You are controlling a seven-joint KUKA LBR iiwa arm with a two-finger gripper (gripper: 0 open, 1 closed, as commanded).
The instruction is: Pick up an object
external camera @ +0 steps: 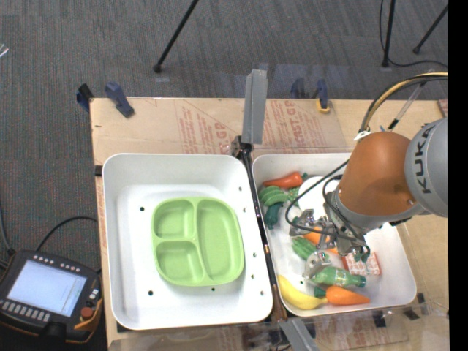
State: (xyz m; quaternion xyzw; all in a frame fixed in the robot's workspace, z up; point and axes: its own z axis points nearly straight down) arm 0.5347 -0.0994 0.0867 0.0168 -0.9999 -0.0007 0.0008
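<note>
Camera view: arm enters from right, gripper low in the right bin, over the toy pile. Finger spacing and any hold: cannot tell. Just beside it lie a green bottle, orange carrot, yellow banana. Left bin holds a green divided plate, flat.

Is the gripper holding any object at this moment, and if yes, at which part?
It cannot be told. The gripper is low in the right bin, just above the green bottle, among toy foods, but no object shows clearly between its fingers.
</note>
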